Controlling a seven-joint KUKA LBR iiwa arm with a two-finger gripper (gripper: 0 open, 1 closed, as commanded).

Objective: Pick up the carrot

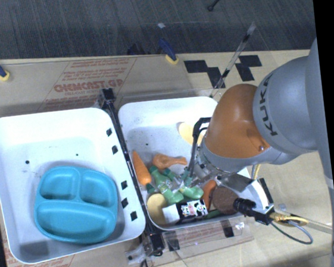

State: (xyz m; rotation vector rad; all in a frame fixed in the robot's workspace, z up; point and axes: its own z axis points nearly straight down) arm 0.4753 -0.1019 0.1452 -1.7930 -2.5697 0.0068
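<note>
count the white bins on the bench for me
2. The left bin holds a blue tray; the right bin holds the carrot and other clutter, partly covered by the arm.

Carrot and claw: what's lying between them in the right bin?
In the camera view, green toy pieces lie between the carrot at the bin's left wall and the claw.

"KUKA" on arm (285, 116); "CHEMCAST GP" on bench sheet (88, 85)
</note>
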